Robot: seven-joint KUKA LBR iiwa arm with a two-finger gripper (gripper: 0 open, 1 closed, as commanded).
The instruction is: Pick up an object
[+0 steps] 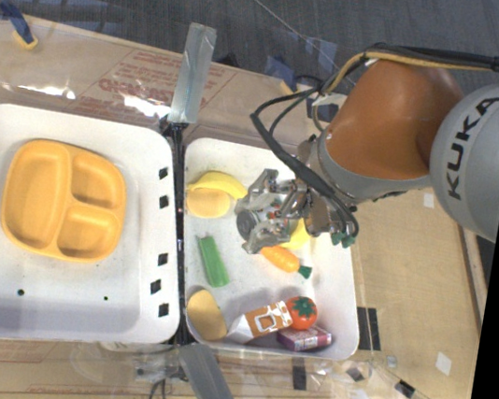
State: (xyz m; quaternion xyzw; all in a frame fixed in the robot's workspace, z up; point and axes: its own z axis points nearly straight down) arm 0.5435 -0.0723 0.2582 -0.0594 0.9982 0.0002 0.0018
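Over the right bin (346, 300) the grey arm (471, 150) reaches in from the right, its orange band sitting above the wrist, with dark cables looping around the upper side of that section. The gripper (261, 217) hangs low over the upper middle of this bin, its metal body tilted toward the bin's left half. The fingertips are lost against the mechanism and the objects beneath, so the spacing of the fingers cannot be told, and nothing can be confirmed as held between them.

Contents of the right bin, as observed:
- a yellow banana-like toy (212, 195) at the upper left, just beside the gripper body
- a green pod-shaped piece (214, 261) lying on the floor left of centre, apart from its neighbours
- an orange carrot (282, 259) with a green end, just below and right of the gripper, possibly touching it (the contact point is not clear)
- a patch of yellow (303, 239) partly hidden behind the gripper, not identifiable
- a tan rounded item (206, 314) against the bottom left wall
- a small orange carton (267, 321), a red tomato (302, 312) with a green top, and a purple packet (305, 340), clustered together along the bottom wall

The left bin (52, 303) holds a yellow divided plate (64, 201), lying flat in its upper half, well apart from the arm.

Both bins sit side by side on a brown bench surface (408, 268), with grey tape (193, 71) at the seam above them
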